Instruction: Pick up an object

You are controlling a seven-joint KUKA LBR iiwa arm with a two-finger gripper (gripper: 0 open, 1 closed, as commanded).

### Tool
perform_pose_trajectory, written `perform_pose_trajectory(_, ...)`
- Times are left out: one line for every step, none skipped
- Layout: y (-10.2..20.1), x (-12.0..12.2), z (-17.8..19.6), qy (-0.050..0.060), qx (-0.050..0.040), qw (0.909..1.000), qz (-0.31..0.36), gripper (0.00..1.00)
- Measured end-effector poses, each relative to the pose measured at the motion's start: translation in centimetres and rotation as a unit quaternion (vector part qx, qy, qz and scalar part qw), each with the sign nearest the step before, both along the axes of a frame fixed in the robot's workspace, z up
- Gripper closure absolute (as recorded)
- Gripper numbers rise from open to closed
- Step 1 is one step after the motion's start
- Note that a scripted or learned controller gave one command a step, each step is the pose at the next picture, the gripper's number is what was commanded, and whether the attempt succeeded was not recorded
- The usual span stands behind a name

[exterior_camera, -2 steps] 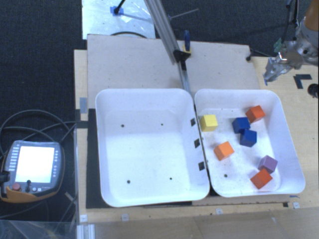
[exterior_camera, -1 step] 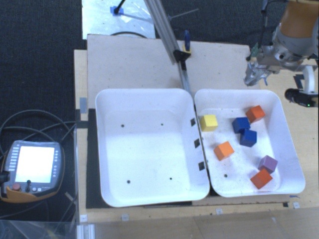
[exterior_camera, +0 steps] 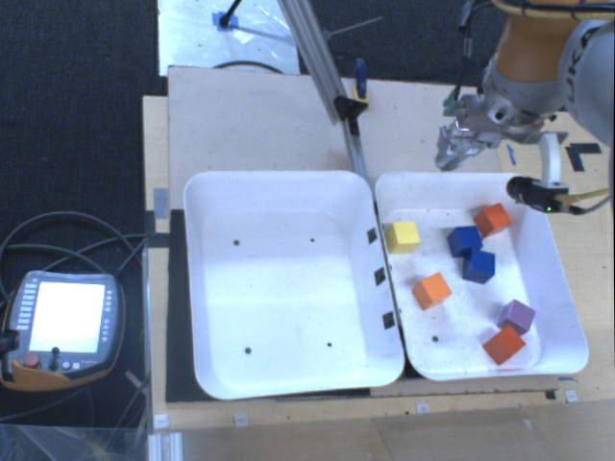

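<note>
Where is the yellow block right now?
The yellow block sits in the right bin, at its upper-left corner beside the divider between the bins, with the orange block just below-right of it.

My arm (exterior_camera: 553,36) is running off the top and right edges, so its upper links are going unseen. My gripper (exterior_camera: 459,152), hanging above the right bin's far rim (exterior_camera: 452,178), is blurring; its fingertips are too small to read. The pendant (exterior_camera: 60,329) beside the bench's left edge is being clipped by the picture's left edge.
</note>
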State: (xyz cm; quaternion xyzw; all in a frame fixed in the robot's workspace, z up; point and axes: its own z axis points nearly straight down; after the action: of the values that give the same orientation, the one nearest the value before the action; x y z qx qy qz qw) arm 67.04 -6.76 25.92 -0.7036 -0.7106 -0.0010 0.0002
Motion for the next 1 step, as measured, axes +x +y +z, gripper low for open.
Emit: perform_pose_trajectory(5.28,-0.12,-1.79,0.0,0.0003,1.0,0.0,1.0)
